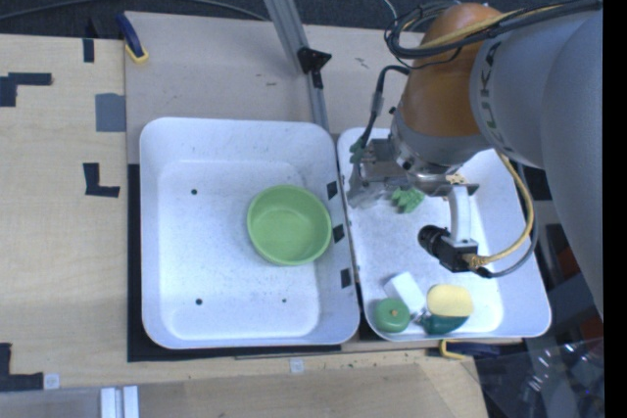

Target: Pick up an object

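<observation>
Right bin [519, 308] | fingers [364, 183] low near small green object [408, 201] — spread unclear, cannot tell

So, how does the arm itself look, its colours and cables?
The arm is grey and rounded, with an orange band above the wrist. Black cables loop over the band, and a yellow cable runs down to a small black part beside the metal claw.

Pale wooden bench [59, 240] with dark tape marks, a tan board [216, 64] on it, two white bins, left [167, 210] and right [524, 308], side by side.
</observation>
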`<state>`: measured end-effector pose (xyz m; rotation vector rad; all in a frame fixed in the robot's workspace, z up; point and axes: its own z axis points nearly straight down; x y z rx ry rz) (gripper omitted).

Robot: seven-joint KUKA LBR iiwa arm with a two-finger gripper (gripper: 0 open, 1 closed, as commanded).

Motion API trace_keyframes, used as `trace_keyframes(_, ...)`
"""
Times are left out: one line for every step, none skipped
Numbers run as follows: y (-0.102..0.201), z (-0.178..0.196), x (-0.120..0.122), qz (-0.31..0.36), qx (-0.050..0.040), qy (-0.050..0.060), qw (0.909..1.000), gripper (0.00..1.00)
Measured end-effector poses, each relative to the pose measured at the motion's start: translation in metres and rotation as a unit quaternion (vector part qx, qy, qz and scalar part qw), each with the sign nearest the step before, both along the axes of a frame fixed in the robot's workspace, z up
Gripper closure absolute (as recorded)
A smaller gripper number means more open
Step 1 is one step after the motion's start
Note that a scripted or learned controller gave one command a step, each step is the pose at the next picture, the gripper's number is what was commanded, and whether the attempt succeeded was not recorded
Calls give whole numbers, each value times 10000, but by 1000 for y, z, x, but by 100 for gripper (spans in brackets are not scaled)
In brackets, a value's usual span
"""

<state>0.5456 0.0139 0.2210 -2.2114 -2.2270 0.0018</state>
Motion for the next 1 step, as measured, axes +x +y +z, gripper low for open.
trace_keyframes(53,-8,0,-2,-3,4,10000,100)
